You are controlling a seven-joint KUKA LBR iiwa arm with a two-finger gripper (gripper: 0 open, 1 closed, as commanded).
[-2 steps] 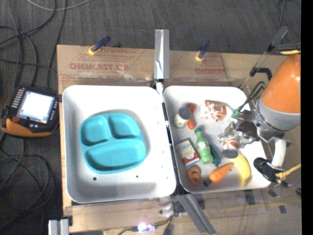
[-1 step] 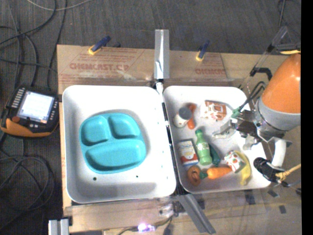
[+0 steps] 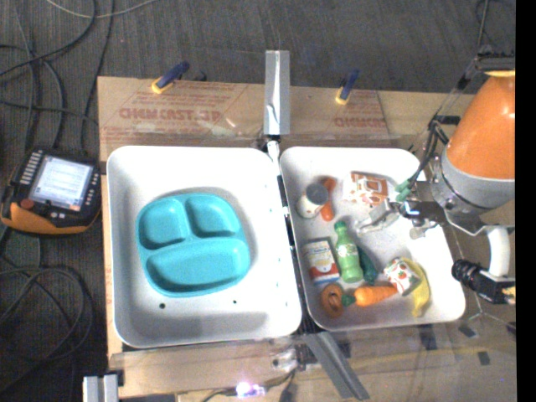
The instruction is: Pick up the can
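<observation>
The gripper (image 3: 381, 219) hangs over the right bin (image 3: 435, 304); I cannot tell if it holds anything. The can (image 3: 316, 196), maybe tipped, lies near the bin's top left.

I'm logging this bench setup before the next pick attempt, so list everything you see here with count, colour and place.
Bins: 2, white, side by side on the bench; left bin, right bin.
Divided tray: 1, turquoise, in the left bin.
Can: 1, grey top, upper left of the right bin.
Bottle: 1, green, middle of the right bin.
Small carton: 1, blue and red, left of the bottle.
Snack packet: 1, white and red, top of the right bin.
Carrot: 1, orange, lower right bin.
Banana: 1, yellow, lower right corner.
Clamps: 2, blue and yellow, on the bench's far edge.
Pendant: 1, orange and black, on the floor at left.
Gripper: 1, grey, over the right bin.
</observation>
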